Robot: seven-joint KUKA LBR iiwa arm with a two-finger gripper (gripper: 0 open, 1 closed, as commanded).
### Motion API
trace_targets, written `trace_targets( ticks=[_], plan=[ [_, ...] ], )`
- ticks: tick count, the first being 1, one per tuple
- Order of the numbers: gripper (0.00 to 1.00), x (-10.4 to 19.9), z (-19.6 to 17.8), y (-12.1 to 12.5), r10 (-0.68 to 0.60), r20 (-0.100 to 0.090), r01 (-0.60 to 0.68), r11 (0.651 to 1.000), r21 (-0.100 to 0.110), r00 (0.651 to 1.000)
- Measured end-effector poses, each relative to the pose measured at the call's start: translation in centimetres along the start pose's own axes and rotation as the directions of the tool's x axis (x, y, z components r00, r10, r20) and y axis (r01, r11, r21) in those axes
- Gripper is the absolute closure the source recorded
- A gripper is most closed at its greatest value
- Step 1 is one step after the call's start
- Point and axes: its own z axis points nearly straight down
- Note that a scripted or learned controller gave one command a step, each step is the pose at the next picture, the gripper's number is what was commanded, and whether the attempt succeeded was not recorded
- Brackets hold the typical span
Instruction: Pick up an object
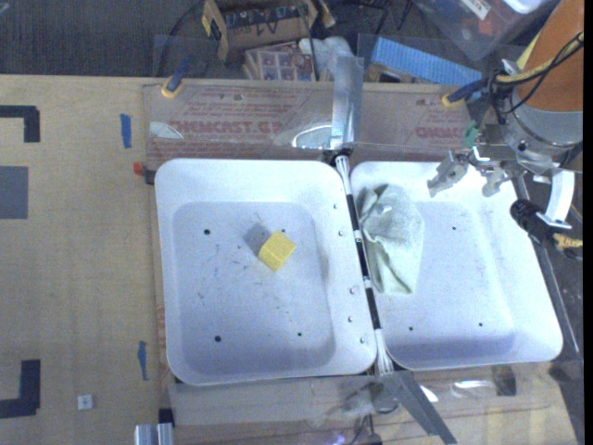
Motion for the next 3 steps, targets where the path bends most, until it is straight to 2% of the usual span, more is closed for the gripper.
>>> trace_targets(
  ticks=[1,2,3],
  plan=[
    [0.00,13.7,6.7,-2.5,-0.174,0.000,0.174,0.985,0.000,0.985],
    [0.00,27.8,8.6,0.3,-0.587,0.003,0.587,0.810,-0.006,0.810],
    [0.00,26.5,9.2,-6.3,-0.900,0.000,0.900,0.436,0.000,0.436]
  ],
)
